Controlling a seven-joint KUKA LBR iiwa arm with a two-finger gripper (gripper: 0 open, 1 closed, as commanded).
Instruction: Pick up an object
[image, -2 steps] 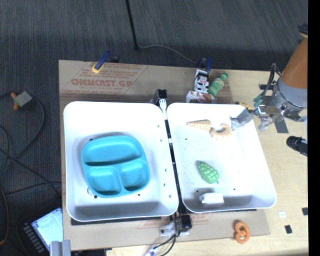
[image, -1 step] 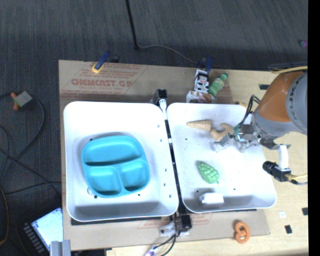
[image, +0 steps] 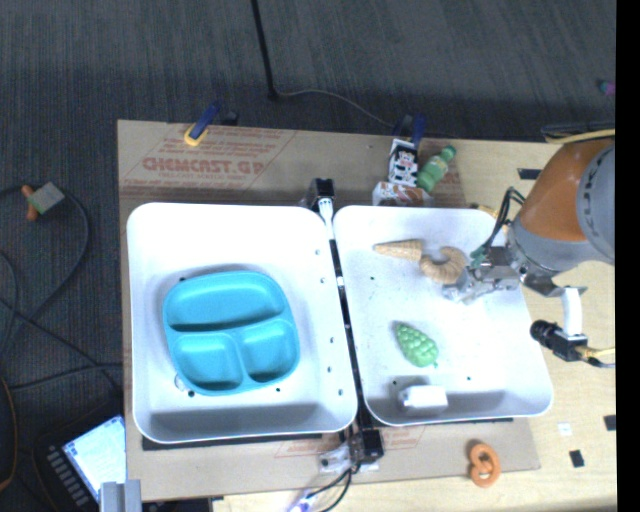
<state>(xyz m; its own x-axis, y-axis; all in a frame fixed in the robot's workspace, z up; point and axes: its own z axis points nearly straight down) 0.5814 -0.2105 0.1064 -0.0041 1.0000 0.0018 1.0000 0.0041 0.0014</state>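
Note:
The right bin (image: 500, 385) holds a tan cone (image: 405, 250), a tan curved piece (image: 447, 266) beside it, a green knobbly object (image: 416, 345) and a small white block (image: 424, 397) at the front wall. My gripper (image: 466, 288) is low in the bin's upper right part, right beside the tan curved piece and just below it. I cannot see whether it touches the piece. The grey arm with its orange band (image: 560, 205) reaches in from the right.
A blue divided tray (image: 232, 328) lies in the left bin (image: 150, 400). Behind the bins stand a green bottle (image: 436, 168) and a small printed box (image: 402, 165). An orange ring (image: 484, 463) lies on the bench in front.

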